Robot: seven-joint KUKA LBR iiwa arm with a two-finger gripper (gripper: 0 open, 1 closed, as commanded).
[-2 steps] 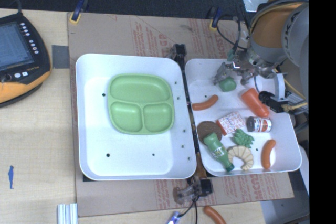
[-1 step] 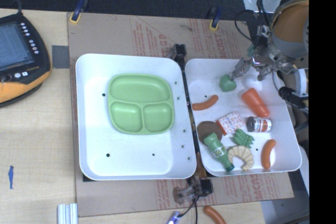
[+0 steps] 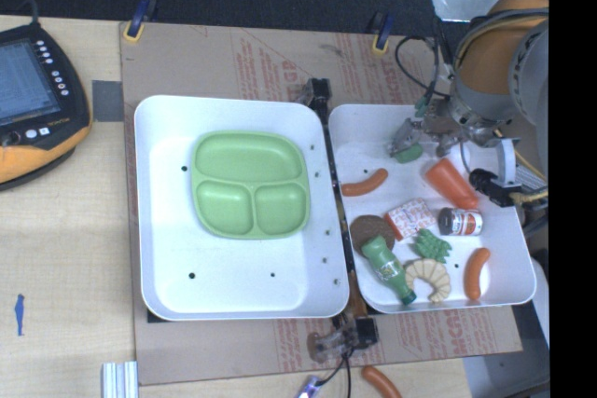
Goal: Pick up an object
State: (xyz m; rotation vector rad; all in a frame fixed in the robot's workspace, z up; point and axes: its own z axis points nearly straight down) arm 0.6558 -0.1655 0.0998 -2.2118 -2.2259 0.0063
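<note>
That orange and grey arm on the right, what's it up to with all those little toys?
The arm is trying to pick one piece of toy food out of the right bin. Its hand is down at the bin's far end, next to something small and green, with nothing visibly gripped. The hot dog, carrot, green bottle, croissant and small can lie loose in that bin. The left bin holds a green divided plate.

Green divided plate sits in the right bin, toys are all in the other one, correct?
Not quite. The camera view shows the green divided plate in the left bin; the toys, such as the green bottle and croissant, lie in the right bin.
</note>
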